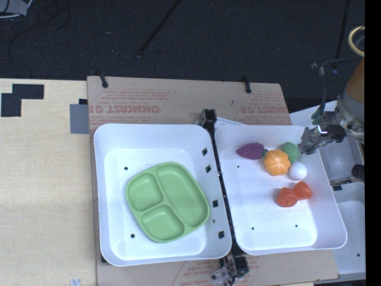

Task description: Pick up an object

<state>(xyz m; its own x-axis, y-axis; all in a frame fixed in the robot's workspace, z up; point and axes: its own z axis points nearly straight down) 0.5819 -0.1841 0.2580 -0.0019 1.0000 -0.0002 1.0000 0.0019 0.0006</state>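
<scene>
The right bin (pixel 280 234) holds a cluster of toy foods near its far right side: a purple piece (pixel 251 151), an orange round one (pixel 277 162), a green one (pixel 291 150), a white ball (pixel 297 171) and a red piece (pixel 293 195). My gripper (pixel 311 142) hangs at the right bin's far right rim, just right of the green piece. Nothing shows between its fingers.
A green divided plate (pixel 166 202) lies in the left bin (pixel 113 154). A black divider (pixel 217 183) with clips separates the bins. Cardboard (pixel 178 103) lies behind them, with bare bench to the left.
</scene>
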